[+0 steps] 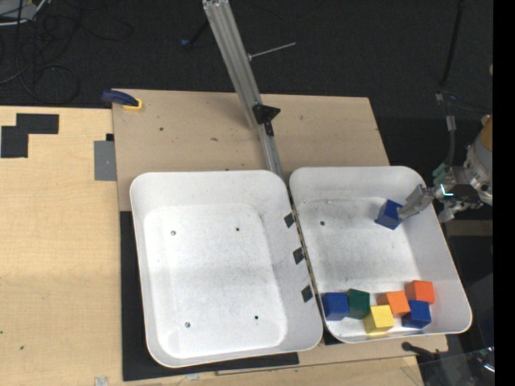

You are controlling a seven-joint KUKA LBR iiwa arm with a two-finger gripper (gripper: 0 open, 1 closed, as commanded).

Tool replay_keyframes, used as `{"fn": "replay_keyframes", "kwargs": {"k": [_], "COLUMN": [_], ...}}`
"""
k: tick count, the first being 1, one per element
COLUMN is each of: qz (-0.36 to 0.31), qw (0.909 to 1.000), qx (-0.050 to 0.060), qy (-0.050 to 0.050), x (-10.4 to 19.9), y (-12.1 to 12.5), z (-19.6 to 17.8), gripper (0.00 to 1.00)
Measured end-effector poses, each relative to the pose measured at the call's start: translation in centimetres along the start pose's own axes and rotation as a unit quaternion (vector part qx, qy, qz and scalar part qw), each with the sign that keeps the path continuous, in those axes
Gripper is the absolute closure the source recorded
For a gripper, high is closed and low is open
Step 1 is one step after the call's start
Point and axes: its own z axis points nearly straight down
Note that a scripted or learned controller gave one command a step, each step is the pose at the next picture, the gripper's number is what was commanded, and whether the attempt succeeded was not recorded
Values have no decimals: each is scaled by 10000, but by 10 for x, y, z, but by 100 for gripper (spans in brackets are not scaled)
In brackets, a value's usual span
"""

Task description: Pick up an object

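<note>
A dark blue cube [390,214] sits in the right bin [354,172], toward its far right corner. My gripper [412,205] reaches in over the bin's right rim, its grey tip right against the cube's right side; whether it grips the cube I cannot tell. Along the bin's near edge lies a cluster of cubes: blue [335,305], green [357,301], yellow [379,318], orange [397,302], red-orange [422,291] and another blue [417,314].
The left bin [138,190] stands beside the right one, joined by black clips [297,255]. A slanted aluminium bar [238,64] rises behind the bins. A blue and yellow clamp [121,99] lies at the bench's far left corner.
</note>
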Motion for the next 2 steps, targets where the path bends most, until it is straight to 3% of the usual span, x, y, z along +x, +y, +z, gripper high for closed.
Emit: {"fn": "replay_keyframes", "kwargs": {"k": [1,2], "qz": [-4,1], "qw": [10000,10000], "qx": [-22,-4], "qy": [-7,-4], "x": [0,-1], "y": [1,8], "z": [-2,45], "gripper": [0,0]}}
